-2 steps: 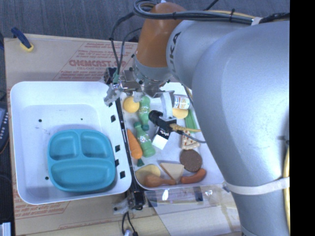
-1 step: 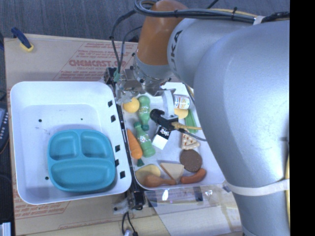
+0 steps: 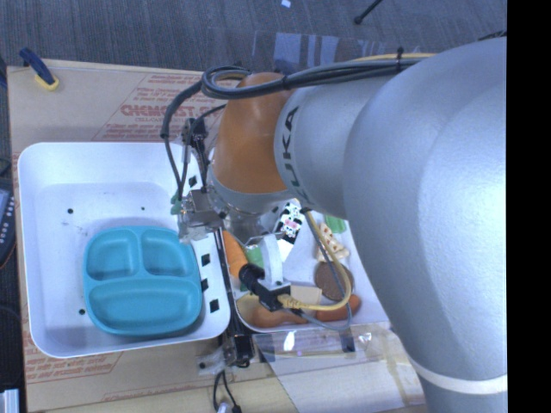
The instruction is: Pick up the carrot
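The carrot shows as a narrow orange strip along the left wall of the right bin, mostly covered by the wrist. My gripper is low in that bin, directly over the carrot, under the orange band of the arm. A small green piece sits right beside the carrot. From this view I cannot tell whether anything is being held.
The left bin holds a blue divided plate. In the right bin lie a round brown item, a brownish sausage-like piece, a beige item and another green piece. The arm hides most of the right bin.
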